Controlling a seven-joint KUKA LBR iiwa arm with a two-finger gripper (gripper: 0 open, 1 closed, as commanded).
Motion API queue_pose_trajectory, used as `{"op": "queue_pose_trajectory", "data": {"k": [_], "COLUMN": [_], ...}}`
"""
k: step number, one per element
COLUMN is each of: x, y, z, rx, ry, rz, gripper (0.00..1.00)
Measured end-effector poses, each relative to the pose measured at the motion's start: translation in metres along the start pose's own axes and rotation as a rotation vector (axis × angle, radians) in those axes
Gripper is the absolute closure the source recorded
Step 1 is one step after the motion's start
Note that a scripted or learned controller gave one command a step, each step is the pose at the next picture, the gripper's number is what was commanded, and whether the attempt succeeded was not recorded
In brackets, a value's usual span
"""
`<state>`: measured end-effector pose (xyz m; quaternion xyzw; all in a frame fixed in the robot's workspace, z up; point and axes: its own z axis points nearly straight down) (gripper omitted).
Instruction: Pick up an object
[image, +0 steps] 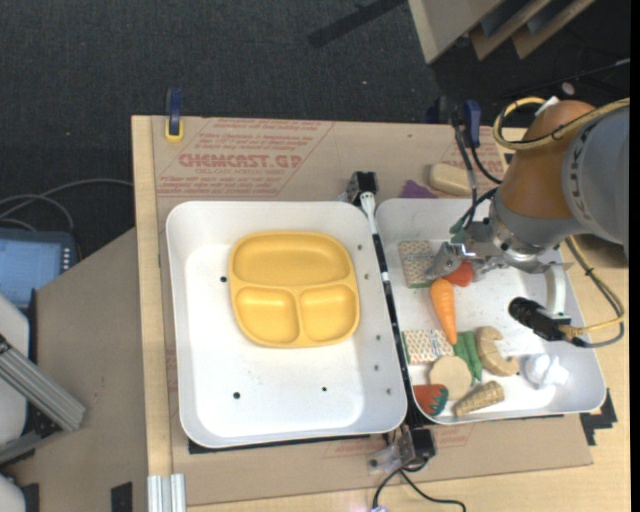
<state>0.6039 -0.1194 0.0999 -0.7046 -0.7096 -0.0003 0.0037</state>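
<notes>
Since the small orange toy carrot (443, 311) looks light, rigid and smooth, we would grip across its thick top. Whether the fingers (452, 262) of the gripper (455, 266) are apart, we cannot tell.

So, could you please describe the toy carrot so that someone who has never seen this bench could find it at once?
Look at the right-hand white bin, the one crowded with small play-food pieces, not the left bin with the yellow divided plate. The carrot lies near that bin's middle, just below the gripper. It is the only long orange cone, with a green top pointing downward.
</notes>
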Motion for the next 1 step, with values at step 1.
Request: {"op": "queue_pose_trajectory", "data": {"k": [1], "x": [0.0636], "y": [-0.0372], "z": [-0.0896], "rx": [-0.012], "ry": [-0.002], "rz": [0.0], "gripper": [1.0]}}
